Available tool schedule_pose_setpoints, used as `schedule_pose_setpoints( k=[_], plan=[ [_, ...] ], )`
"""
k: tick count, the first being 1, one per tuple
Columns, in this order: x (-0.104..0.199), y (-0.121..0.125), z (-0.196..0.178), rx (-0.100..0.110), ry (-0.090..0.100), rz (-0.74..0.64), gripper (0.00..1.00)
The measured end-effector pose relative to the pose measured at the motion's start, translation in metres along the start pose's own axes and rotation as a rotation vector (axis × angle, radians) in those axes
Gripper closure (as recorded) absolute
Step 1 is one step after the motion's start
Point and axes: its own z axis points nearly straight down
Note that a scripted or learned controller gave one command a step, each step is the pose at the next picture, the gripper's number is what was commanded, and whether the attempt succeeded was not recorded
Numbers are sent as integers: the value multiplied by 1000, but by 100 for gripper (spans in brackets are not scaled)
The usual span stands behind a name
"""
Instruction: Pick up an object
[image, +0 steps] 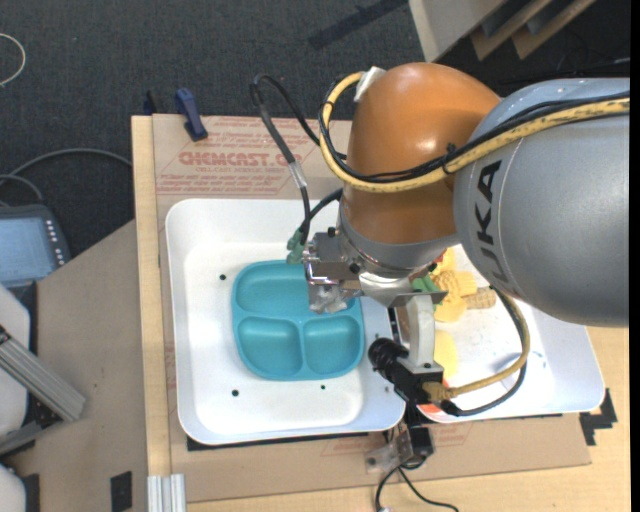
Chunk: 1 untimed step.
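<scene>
We see grey-and-orange arm looming over both bins, wrist above divide between them. Left bin spreads out left of gripper. Right bin lies to its right, mostly hidden under arm. Teal divided tray sits in left bin, just beneath and left of gripper. Yellow objects lie just right of it. Grip state: we cannot tell.
</scene>
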Motion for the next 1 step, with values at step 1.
schedule_pose_setpoints(
  k=[1],
  plan=[
    [-10, 31, -173, -25, 5, 2, 100]
  ],
)
